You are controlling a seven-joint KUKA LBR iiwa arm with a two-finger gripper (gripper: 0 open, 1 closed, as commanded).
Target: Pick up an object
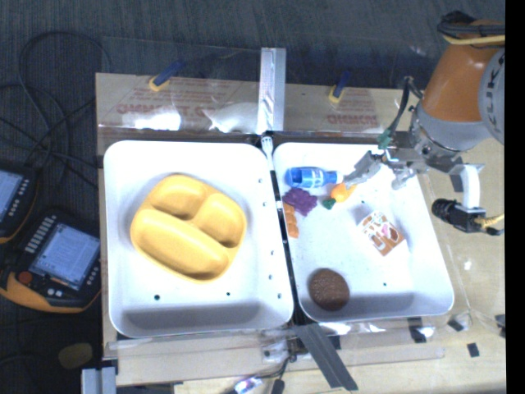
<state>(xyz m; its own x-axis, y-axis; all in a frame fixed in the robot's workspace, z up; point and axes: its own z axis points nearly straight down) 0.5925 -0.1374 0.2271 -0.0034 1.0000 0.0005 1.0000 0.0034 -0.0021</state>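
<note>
The jaws hover over the upper part of the right bin, spread apart and grasping nothing. Just left of and below them lies a small orange toy with a green bit beside it, close to a blue bottle lying on its side and a purple piece. An orange strip rests against the bin's left wall. Lower down, well apart from this cluster, sit a patterned packet and a round brown object. The left bin holds a large yellow lumpy object. Handheld control units lie left of the counter.
</note>
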